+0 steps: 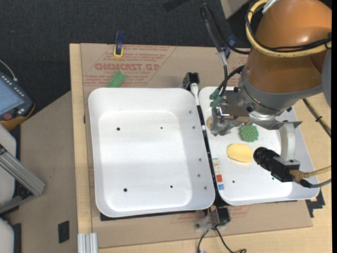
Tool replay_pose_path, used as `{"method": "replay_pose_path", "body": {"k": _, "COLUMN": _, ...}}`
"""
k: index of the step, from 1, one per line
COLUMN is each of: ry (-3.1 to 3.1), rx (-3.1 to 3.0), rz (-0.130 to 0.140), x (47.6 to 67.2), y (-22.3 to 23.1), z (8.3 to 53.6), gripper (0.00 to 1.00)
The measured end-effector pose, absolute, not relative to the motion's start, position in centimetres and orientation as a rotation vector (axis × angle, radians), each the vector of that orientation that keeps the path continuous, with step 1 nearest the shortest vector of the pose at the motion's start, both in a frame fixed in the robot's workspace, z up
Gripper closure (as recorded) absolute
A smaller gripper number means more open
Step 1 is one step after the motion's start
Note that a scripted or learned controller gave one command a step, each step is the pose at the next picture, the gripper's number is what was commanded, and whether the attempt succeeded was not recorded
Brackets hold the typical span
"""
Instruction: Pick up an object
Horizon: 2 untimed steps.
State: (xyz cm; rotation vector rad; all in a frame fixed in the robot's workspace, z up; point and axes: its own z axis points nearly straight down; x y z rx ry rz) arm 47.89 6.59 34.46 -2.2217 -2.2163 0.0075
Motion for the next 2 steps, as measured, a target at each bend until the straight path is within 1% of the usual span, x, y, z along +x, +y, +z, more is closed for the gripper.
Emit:
{"method": "replay_pose_path", "body": {"k": 1, "ry": -2.212, "rx": -2.226, "rz": 0.008, "x": 47.9, "y": 1.3, "z": 30.5, "gripper": 1.00}}
{"method": "replay_pose_path", "body": {"k": 2, "ry": -2.230, "rx": -2.223, "rz": -0.015, "x": 48.0, "y": 3.6, "z": 39.2, "gripper": 1.00}}
